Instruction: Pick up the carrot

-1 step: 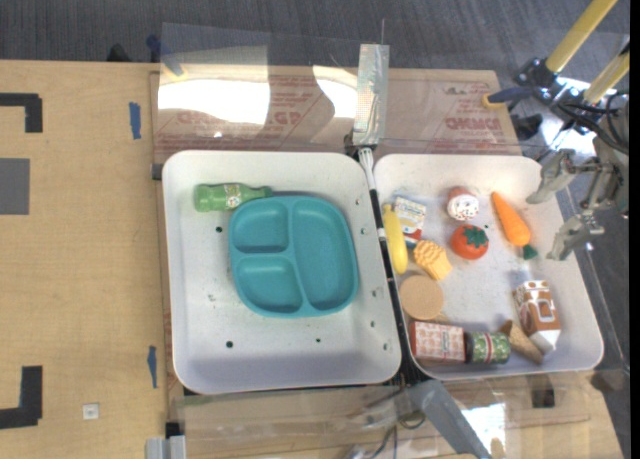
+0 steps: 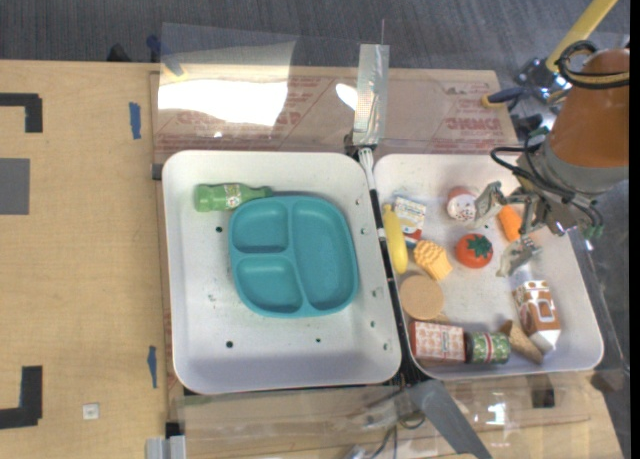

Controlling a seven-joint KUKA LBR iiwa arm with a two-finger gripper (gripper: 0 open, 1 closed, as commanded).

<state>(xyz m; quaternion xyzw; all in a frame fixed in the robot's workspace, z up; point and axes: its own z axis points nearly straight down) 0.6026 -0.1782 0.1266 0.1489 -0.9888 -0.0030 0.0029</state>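
So you're mid-grab: small orange carrot [image 2: 511, 221] sits at the far right of the right white bin [image 2: 585, 347], between the grey two-finger gripper [image 2: 512, 224] fingers, which look closed on it. Lift still left; can't confirm it's clear of the floor.

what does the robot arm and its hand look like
The arm shows a broad orange band above the wrist, with grey and dark fittings and black cables looping around it. Below it sits the hand, a small metallic grey piece with thin, silvery fingers. A yellow bar slants up behind the arm.
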